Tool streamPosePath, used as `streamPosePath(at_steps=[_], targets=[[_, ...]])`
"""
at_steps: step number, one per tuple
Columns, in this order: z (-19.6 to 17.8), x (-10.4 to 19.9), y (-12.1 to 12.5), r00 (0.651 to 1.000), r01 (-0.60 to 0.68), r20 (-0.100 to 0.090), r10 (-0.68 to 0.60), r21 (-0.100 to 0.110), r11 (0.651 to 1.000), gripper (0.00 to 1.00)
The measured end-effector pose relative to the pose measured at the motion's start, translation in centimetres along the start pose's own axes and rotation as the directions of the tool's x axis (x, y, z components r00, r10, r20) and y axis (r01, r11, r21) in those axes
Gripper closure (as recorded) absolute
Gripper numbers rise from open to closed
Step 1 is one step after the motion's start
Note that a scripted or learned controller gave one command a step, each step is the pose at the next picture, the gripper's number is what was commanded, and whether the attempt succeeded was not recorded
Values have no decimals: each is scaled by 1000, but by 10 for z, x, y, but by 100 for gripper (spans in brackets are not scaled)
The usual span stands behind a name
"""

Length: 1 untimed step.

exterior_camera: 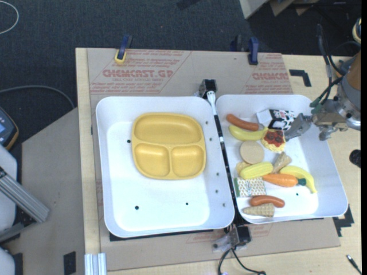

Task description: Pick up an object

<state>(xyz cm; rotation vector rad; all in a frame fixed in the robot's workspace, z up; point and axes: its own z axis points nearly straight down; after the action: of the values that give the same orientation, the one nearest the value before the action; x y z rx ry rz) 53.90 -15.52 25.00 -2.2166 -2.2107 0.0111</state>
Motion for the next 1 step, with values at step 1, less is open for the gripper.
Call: streamPosePath(at_steps=[1], targets=[[-7,0,2,1000,3,3,-3,-13,1000,0]])
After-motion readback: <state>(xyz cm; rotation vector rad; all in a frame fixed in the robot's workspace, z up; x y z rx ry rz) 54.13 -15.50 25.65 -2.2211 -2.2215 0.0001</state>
